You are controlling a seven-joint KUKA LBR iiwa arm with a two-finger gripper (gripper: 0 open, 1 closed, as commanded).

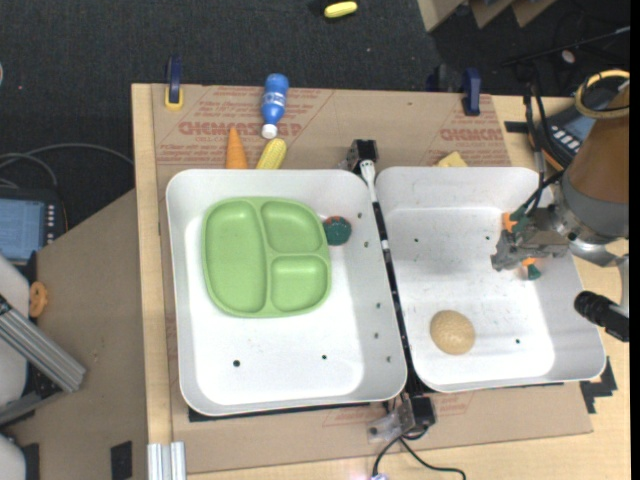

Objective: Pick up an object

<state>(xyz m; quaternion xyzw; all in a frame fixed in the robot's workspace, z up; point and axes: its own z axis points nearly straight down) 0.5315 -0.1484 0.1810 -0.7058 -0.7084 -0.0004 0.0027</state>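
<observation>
The gripper (pixel 520 253) hangs above the right bin (pixel 440 203); whether its jaws are parted is unclear. A tan ball (pixel 452 331) lies near it in that bin, a likely pick.

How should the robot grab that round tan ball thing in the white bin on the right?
Probably straight down from above, fingers closing across the widest middle of the tan ball. It looks rounded all over with no handle, so any pair of opposite sides should do. It sits alone on the floor of the right bin, apart from the walls, leaving room for fingers. The gripper hangs further back in that bin.
</observation>
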